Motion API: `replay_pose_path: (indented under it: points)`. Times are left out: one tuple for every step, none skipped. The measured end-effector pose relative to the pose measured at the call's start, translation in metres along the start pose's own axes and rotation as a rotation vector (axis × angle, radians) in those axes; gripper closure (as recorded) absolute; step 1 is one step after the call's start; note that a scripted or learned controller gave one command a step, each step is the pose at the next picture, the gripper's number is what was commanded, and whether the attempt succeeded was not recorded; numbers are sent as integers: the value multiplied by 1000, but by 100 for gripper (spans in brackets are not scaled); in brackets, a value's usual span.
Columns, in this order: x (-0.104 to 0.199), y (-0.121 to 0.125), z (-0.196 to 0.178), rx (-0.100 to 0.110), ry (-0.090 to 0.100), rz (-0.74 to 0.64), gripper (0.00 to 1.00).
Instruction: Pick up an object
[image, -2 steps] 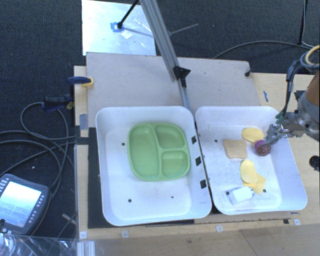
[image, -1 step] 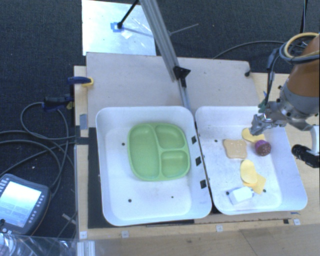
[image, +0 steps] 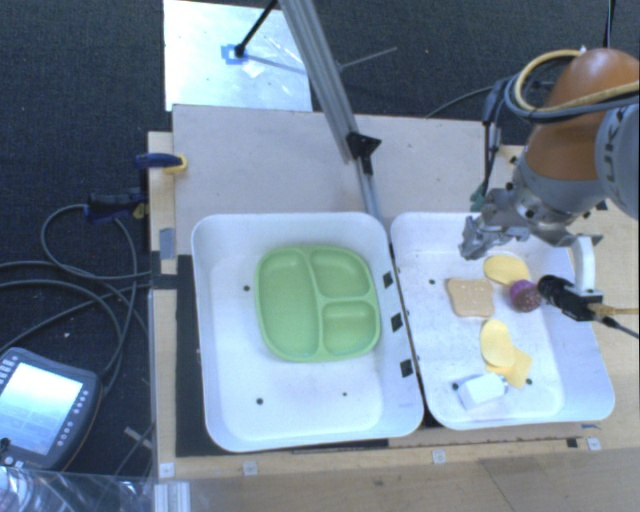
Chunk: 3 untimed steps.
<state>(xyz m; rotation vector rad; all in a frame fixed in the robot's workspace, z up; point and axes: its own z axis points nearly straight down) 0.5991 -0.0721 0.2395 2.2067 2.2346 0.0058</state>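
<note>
The right bin holds a tan toast slice, a yellow round piece, a small purple ball, two overlapping yellow pieces and a small white block. My gripper hangs over the bin's far part, just above and left of the yellow round piece and behind the toast. Nothing shows between its fingers, and their spread is too dark to read.
The left bin holds a green divided plate. A slanted metal pole ends in a black clamp near the bins' far edge. Cables and a teach pendant lie left of the bench.
</note>
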Motion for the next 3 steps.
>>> replay_pose_path:
  points:
    - [52,25,12,0,0,1,100]
    - [104,54,1,-2,0,1,100]
    - [149,85,-3,-2,0,2,100]
